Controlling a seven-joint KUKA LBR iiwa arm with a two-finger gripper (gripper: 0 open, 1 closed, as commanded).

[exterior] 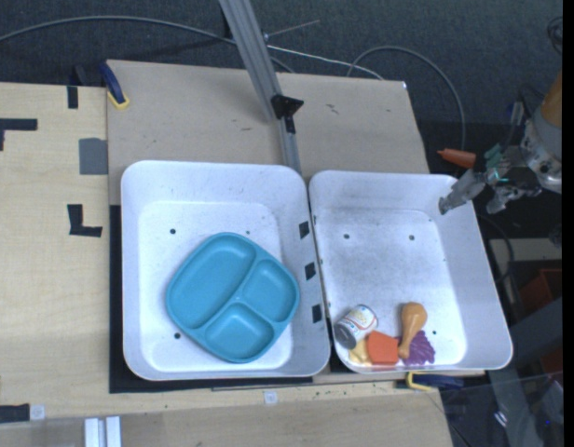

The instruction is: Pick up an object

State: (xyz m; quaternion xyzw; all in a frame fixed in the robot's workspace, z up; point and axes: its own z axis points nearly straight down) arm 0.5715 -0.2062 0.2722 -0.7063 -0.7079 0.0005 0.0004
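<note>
Pale wooden bench (45,277) carries two shallow white bins with scuffed floors. Whether the gripper (473,194) is open or closed I cannot tell; it hangs over the right bin (399,250) at its upper right rim. Small objects (385,336) lie crowded in this bin's near corner: a round tin, an orange block, a drumstick shape, something purple. In the left bin (147,203) lies a smooth blue divided plate (232,296).

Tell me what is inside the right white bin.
In the right bin, a small can, an orange block, a tan drumstick-like toy and purple grapes cluster together. Anything beneath them is hidden.
</note>
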